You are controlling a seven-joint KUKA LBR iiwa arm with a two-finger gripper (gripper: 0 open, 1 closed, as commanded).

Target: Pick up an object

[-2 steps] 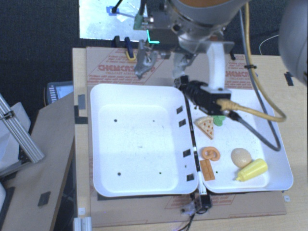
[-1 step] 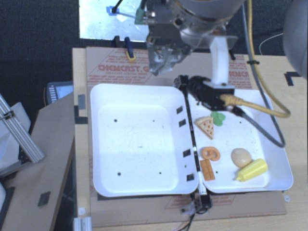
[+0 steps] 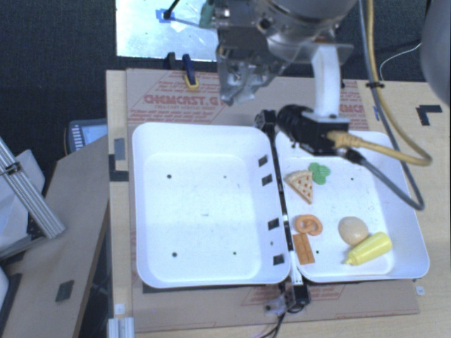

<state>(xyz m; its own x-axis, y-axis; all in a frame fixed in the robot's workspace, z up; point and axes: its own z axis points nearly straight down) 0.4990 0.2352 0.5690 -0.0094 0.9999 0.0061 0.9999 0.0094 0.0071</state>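
Observation:
The right bin [image 3: 405, 220] holds a pizza-slice toy [image 3: 301, 185], a small green piece [image 3: 320, 172], an orange pretzel [image 3: 308, 224], an orange flat block [image 3: 304, 248], a beige egg-shaped object [image 3: 353, 229] and a yellow bottle-shaped object [image 3: 368, 248]. My gripper [image 3: 238, 90] hangs high over the back rim of the left bin [image 3: 197, 210], well apart from all the objects. Nothing shows between its fingers.
Both bins rest on a cardboard sheet [image 3: 176, 101] on the bench. A blue and yellow clamp [image 3: 189, 72] sits at the back left of the cardboard. A metal rail [image 3: 25, 189] lies off the bench to the left.

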